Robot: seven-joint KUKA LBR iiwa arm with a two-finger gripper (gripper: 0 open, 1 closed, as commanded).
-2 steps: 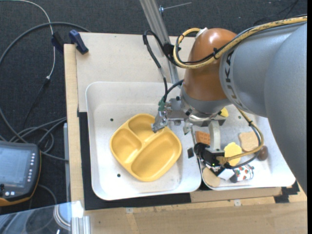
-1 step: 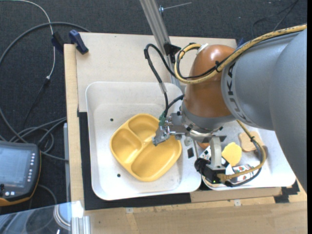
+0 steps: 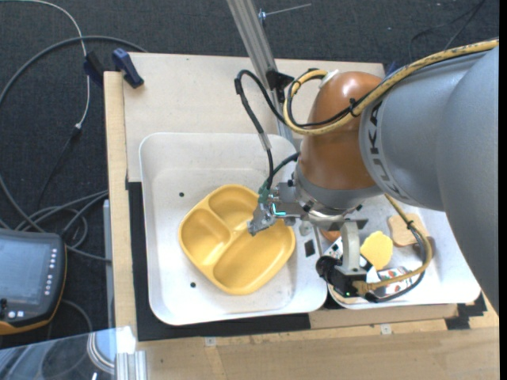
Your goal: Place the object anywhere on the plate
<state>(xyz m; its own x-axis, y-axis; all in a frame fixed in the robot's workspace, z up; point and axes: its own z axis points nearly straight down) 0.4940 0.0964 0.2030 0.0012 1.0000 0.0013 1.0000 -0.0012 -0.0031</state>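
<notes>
I see my gripper [image 3: 261,222] hanging over the plate [image 3: 236,240], which lies directly beneath the jaws; I cannot tell whether they grip anything.

A robotics lab: a wooden bench [image 3: 198,101] holds 2 white bins [image 3: 158,212], set on dark carpet [image 3: 47,133] strewn with loose cables [image 3: 47,62]. A handheld control pendant [image 3: 28,279] rests on the floor nearby.
</notes>
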